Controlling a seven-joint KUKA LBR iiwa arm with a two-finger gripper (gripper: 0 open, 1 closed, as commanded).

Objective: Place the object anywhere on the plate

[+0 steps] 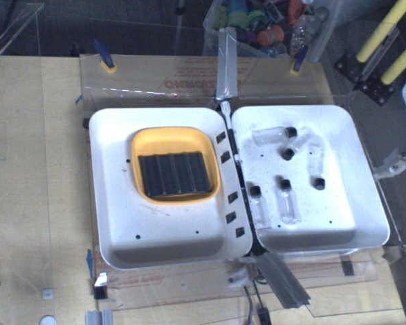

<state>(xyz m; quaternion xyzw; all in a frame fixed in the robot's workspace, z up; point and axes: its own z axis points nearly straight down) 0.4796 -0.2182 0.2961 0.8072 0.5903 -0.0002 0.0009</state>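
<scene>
Left bin [108,181]: yellow plate [172,135], rounded square, bearing a dark ribbed block [174,173] that lies flat at its centre. Long axis of block left to right; ribs running near to far. Right bin [365,181]: clear vials with black caps, two near [287,205], others farther [271,136], pointing various ways; clear bodies hard to trace against white. Beyond the bins, a tub of coloured items [267,9], cut off at the far edge. Gripper state: cannot be told.
</scene>
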